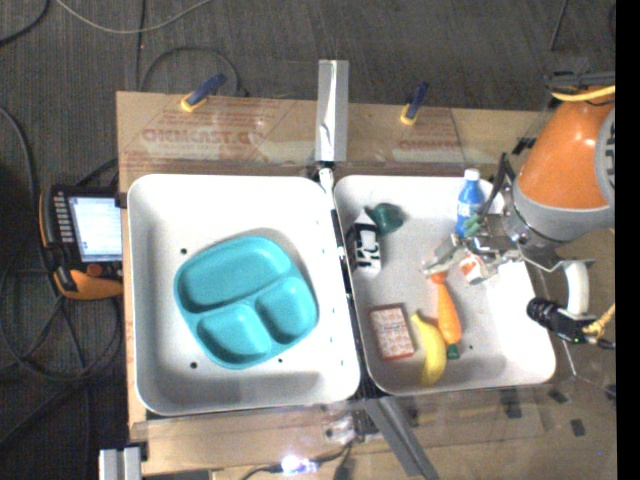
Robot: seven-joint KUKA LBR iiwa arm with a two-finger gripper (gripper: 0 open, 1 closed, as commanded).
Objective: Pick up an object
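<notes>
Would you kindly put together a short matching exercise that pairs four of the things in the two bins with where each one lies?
Things:
1. teal divided tray
2. water bottle
3. banana
4. dark green object

Places:
A. near edge of the right bin, beside the carrot
B. far side of the right bin, close to the divider between the bins
C. far side of the right bin, next to the claw
D. middle of the left bin

Pairs: 1-D, 2-C, 3-A, 4-B
</notes>
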